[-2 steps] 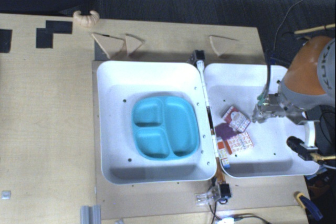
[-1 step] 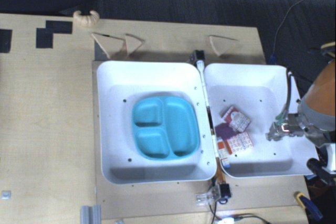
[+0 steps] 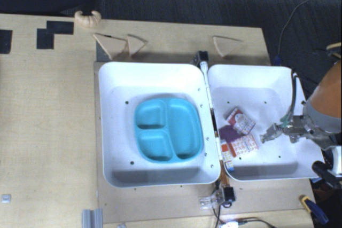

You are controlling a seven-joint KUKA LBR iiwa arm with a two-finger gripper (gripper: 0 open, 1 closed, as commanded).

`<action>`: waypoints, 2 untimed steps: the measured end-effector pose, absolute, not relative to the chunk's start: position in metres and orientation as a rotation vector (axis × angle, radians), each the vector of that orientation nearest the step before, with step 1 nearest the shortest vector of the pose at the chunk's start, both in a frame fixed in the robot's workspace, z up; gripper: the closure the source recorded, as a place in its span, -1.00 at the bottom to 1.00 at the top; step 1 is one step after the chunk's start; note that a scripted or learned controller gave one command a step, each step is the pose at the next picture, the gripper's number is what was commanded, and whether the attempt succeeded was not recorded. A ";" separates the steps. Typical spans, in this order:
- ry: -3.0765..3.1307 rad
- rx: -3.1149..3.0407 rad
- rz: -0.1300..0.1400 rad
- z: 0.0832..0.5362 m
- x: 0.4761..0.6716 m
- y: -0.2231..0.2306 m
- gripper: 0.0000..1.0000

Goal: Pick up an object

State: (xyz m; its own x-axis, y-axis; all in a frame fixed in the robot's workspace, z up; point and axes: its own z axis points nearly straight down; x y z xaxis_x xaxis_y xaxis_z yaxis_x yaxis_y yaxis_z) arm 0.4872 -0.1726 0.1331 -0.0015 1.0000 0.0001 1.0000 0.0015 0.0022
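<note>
- Two white bins sit side by side on the wooden bench. This keeps the things inside from sliding off the bench.
- The left bin (image 3: 115, 115) has a blue tray (image 3: 168, 128) lying flat in its middle. The tray has three little sections. It is big and wide, so I think it is hard for two small fingers to grab.
- The right bin (image 3: 251, 80) has small packets in it, near its left wall. One small packet (image 3: 239, 120) is red and white. A dark purple packet (image 3: 228, 133) lies just below it. A flat red and white packet (image 3: 241, 146) lies lowest, touching the purple one.
- These packets are small and light, so I think one of them is the thing to pick.
- The gripper (image 3: 267, 135) comes in from the right and is over the right bin, just beside the packets. Its tip points left, toward them.
- I cannot tell if the gripper is open or closed. It is too small and blurry here.
- Nothing shows in the gripper. The packets all lie on the bin floor, so the pick is not done yet.
- The packets overlap, so I think the gripper could slip or grab two.
</note>
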 end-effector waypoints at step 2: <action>2.216 2.210 0.019 0.101 0.493 -0.156 1.00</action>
State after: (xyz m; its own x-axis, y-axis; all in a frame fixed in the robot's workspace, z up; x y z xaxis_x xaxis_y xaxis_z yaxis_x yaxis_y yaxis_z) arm 0.4931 -0.1562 0.1014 -0.0029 1.0000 -0.0002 0.9999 0.0029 0.0170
